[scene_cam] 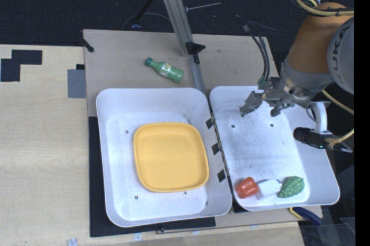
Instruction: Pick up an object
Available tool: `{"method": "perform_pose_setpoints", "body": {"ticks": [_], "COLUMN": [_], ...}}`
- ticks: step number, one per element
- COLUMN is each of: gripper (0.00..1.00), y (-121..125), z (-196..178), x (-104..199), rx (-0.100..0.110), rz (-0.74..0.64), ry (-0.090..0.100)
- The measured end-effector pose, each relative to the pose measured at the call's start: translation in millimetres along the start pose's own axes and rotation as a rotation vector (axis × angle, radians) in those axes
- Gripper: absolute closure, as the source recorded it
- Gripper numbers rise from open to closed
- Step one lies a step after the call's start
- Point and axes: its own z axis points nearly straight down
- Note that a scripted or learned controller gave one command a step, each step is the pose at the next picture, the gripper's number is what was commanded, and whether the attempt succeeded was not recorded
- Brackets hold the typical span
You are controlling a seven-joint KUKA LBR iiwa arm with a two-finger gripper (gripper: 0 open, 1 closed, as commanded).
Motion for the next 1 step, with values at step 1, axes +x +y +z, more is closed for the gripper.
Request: {"method": "perform_pose_setpoints", "body": {"ticks": [1], "gripper": [0.00], "y": [-1.4], "z": [44.2], "x": [-5.1], "rx": [0.004], "rz": [0.000], "ry": [0.000]}}
